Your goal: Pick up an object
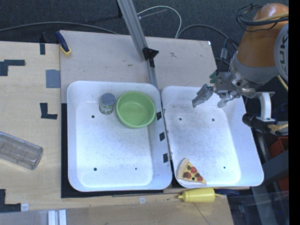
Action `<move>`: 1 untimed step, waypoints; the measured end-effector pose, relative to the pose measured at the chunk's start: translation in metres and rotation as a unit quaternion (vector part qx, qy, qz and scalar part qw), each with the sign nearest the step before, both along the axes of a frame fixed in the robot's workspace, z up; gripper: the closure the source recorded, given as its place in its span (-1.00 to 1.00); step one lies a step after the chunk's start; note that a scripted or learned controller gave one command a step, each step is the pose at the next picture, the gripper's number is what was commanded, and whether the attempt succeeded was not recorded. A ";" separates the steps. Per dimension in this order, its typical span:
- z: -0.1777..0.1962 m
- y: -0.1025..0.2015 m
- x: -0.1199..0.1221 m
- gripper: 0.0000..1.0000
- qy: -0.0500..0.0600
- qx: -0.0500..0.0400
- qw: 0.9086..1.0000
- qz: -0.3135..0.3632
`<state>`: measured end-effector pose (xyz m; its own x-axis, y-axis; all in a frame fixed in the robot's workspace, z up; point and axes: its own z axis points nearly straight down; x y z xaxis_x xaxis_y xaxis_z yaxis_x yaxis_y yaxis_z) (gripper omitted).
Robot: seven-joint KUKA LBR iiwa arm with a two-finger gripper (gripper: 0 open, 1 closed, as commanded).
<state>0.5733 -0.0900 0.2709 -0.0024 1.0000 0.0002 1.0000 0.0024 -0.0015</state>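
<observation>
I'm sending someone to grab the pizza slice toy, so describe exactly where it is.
Start at the right white bin, the one under the gripper. In its near left corner, against the rim, lies the pizza slice: a tan wedge with red dots, unlike the yellow bottle outside the bin.

This is a robotics lab or test cell, not a home or kitchen. A grey industrial arm (pixel 262 41) with an orange band reaches in from the right of the frame, loose cables (pixel 164 13) trailing behind it over dark carpet. The pale wooden bench (pixel 28 111) carries strips of dark tape (pixel 46 110) at the left, like markers. Two shallow white bins (pixel 112 172) sit side by side at the centre, and a slanted metal post (pixel 133 22) rises from the upper middle. The things about are props: a toy pizza slice (pixel 190 171), a green bowl (pixel 135 109), a small can (pixel 107 103), a yellow bottle (pixel 198 195) at the lower edge, a clear plastic container (pixel 18 150) at the left.
</observation>
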 end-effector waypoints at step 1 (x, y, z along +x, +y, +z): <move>0.000 0.000 0.000 -1.00 0.000 0.000 1.000 0.000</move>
